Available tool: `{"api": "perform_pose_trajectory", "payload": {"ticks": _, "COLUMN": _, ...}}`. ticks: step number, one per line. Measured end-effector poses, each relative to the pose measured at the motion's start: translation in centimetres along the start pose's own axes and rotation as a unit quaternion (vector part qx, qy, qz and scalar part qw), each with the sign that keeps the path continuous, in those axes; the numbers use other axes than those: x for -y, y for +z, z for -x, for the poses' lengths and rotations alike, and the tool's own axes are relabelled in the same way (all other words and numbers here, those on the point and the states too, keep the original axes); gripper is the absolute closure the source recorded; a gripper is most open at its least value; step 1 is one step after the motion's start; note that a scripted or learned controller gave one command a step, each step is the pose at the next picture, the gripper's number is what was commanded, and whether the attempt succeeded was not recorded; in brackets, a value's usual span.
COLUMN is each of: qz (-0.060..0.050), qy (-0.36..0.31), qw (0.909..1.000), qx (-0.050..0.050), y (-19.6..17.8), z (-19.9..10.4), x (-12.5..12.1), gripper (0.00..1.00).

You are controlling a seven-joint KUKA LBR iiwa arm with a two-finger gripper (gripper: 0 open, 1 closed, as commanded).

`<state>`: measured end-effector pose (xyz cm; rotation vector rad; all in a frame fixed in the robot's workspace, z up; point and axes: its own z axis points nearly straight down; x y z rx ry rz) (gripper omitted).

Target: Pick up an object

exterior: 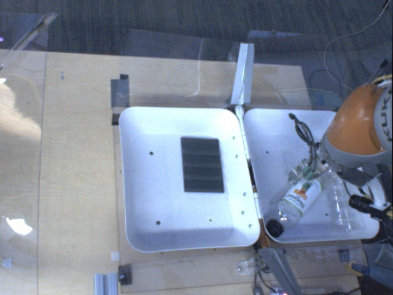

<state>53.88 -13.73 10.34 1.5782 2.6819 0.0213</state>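
A clear plastic bottle (296,203) with an orange label and a black cap lies slanted in the right bin (270,140), its cap at the bin's front left corner. My gripper (309,169) hangs low over the bottle's upper end, under the grey arm with its orange band (357,126). I cannot tell whether it touches the bottle. A dark ribbed rectangular block (201,165) lies flat in the middle of the left bin (141,183).
A second clear plastic item (341,206) lies to the right of the bottle, near the right bin's front edge. A metal divider post (242,75) stands behind the gap between the bins. Black cables (299,129) trail from the wrist.
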Motion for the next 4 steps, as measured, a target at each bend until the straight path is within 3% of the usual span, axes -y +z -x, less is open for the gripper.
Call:
{"api": "perform_pose_trajectory", "payload": {"ticks": 1, "qz": 0.0, "qy": 0.0, "qw": 1.0, "qx": 0.0, "y": 0.0, "z": 0.0, "x": 0.0, "gripper": 0.0}}
{"api": "perform_pose_trajectory", "payload": {"ticks": 2, "qz": -0.006, "qy": 0.01, "qw": 0.9999, "qx": -0.006, "y": 1.3, "z": 0.4, "x": 0.5, "gripper": 0.0}}
{"api": "perform_pose_trajectory", "payload": {"ticks": 3, "qz": -0.01, "qy": -0.059, "qw": 0.9982, "qx": -0.008, "y": 0.8, "z": -0.9, "x": -2.8, "gripper": 0.0}}
{"api": "perform_pose_trajectory", "payload": {"ticks": 4, "qz": -0.009, "qy": 0.041, "qw": 0.9991, "qx": -0.006, "y": 1.8, "z": 1.2, "x": -10.5, "gripper": 0.0}}
